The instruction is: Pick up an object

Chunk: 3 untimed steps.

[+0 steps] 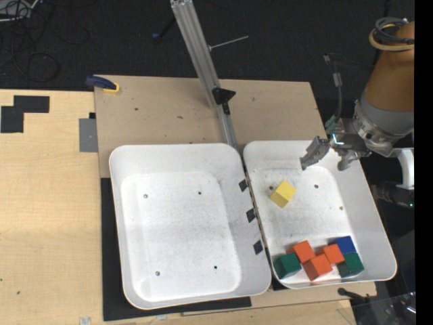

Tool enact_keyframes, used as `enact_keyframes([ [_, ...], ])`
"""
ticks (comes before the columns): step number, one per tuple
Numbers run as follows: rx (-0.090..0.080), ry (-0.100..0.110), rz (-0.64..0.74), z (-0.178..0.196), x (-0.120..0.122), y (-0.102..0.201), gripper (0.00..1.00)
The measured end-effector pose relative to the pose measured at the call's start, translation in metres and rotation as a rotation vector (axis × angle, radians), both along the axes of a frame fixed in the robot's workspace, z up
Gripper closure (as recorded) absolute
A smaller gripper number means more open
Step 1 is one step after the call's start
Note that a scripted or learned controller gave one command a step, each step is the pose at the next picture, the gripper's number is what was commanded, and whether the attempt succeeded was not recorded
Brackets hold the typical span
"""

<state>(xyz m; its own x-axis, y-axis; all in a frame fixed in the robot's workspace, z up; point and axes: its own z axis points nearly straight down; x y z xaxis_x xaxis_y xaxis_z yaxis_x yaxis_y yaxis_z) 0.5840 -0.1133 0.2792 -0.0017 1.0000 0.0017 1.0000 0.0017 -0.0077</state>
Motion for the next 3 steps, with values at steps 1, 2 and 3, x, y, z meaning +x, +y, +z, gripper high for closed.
enact_keyframes([
  [1,-0.001,-0.005,-0.003,0.002,0.000,-0.001,0.00],
  [2,0.000,0.001,-0.005,-0.055,-0.005,0.007,0.00],
  [3,0.000,0.001,-0.003,-0.099,-0.004,0.006,0.00],
])
